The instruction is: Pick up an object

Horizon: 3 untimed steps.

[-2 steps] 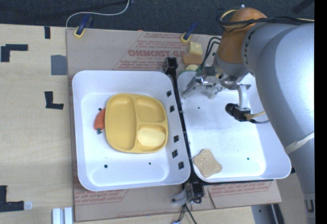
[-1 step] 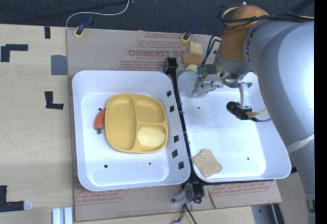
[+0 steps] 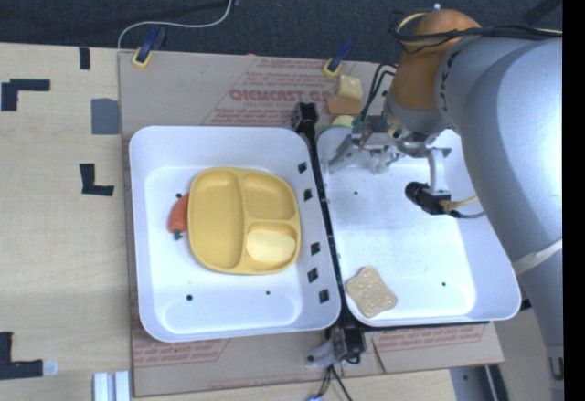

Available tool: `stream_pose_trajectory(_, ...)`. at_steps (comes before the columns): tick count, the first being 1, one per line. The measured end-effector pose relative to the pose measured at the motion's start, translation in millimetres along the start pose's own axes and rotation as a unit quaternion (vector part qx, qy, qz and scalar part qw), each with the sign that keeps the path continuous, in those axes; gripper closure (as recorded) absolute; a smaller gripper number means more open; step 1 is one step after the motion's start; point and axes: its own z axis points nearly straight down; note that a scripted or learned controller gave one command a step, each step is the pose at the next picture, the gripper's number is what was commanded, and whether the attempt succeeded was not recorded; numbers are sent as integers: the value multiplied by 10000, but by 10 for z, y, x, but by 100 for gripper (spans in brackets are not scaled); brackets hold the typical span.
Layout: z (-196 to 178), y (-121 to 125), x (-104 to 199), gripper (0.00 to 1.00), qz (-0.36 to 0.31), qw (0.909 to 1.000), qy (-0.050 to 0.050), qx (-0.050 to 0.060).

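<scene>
The jaws (image 3: 366, 148), whose spread I cannot tell, hang over the right bin's (image 3: 475, 294) far corner, well apart from the cracker (image 3: 370, 290), probably the intended target.

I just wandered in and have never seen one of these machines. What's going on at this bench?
A grey robot arm with an orange band reaches in from the right over the right bin, its gripper low near that bin's far left corner. Its job is to pick up an object, and nothing shows between its fingers. A tan cracker-like piece lies at the right bin's near edge. The left bin holds a yellow divided plate with an orange item tucked beside it.
</scene>
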Motion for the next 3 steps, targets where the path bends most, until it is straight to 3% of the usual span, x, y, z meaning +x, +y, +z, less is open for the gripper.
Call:
stream_pose_trajectory(1,95,5,-38,0,3,10000,6,-7)
stream_pose_trajectory(2,-6,5,-33,100,-6,10000,4,-8)
stream_pose_trajectory(3,-1,4,-34,0,-6,10000,2,-6)
